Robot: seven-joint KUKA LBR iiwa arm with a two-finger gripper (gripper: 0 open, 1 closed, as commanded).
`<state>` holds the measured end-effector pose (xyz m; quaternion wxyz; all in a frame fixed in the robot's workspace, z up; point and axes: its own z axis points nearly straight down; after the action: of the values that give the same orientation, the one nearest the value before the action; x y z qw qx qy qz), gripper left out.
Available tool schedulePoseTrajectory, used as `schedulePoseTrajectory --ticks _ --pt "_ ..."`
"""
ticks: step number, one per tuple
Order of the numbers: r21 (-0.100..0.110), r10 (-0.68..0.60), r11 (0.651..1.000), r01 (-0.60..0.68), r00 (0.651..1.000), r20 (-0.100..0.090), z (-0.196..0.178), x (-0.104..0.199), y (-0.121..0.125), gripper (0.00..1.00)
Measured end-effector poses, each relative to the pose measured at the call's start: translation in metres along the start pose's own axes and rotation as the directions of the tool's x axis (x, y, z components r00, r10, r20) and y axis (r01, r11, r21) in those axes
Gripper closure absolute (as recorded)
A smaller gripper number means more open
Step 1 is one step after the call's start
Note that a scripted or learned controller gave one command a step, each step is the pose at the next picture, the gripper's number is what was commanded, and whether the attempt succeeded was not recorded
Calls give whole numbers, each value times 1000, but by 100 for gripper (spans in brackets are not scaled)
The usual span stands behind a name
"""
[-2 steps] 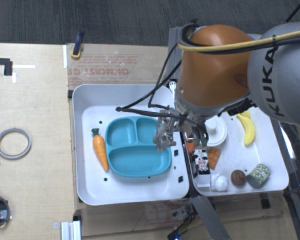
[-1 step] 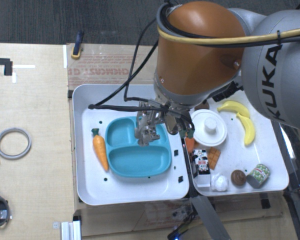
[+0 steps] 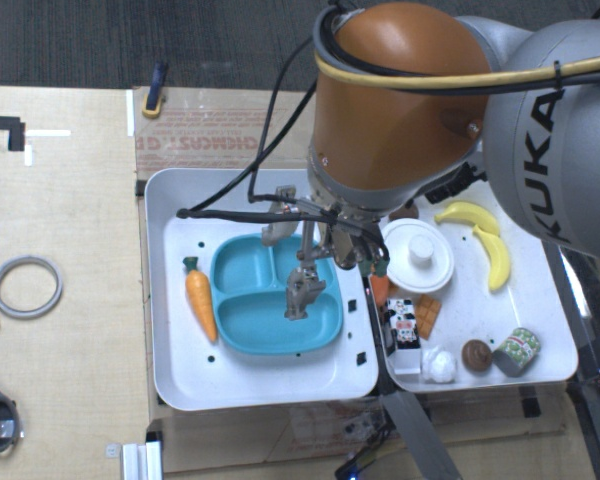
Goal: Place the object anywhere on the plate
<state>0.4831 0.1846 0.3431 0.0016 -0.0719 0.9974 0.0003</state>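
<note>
The hand [image 3: 302, 293] hangs over the blue divided plate [image 3: 242, 328], which sits in the left white bin [image 3: 170, 368], with the arm's grey and orange wrist [image 3: 400, 98] looming above it. Whether the hand is wide, narrow or carrying anything cannot be told: its tip reads as a grey, blurred shape low over the plate's large front compartment, and no separate object can be made out there.

Which object the task means is not settled by the view. The nearest loose candidate is the carrot [image 3: 201, 300], lying just beside the plate's left rim, on the bin floor and off the plate. Farther from the plate, in the right bin [image 3: 555, 363], lie a banana [image 3: 485, 238], a white lidded cup [image 3: 417, 254] and several small items.

If something is indeed in the hand, the step would be a release. Done well, that means lowering until the object is close above the compartment floor, well inside the raised rim and clear of the dividers, then opening and lifting straight up so nothing is dragged out. If the hand is empty, the carrot must first be gripped across its middle.
</note>
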Motion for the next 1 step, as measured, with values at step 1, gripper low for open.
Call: schedulePoseTrajectory --ticks 1 --pt "0 0 1000 0 1000 3 -9 -2 0 100"
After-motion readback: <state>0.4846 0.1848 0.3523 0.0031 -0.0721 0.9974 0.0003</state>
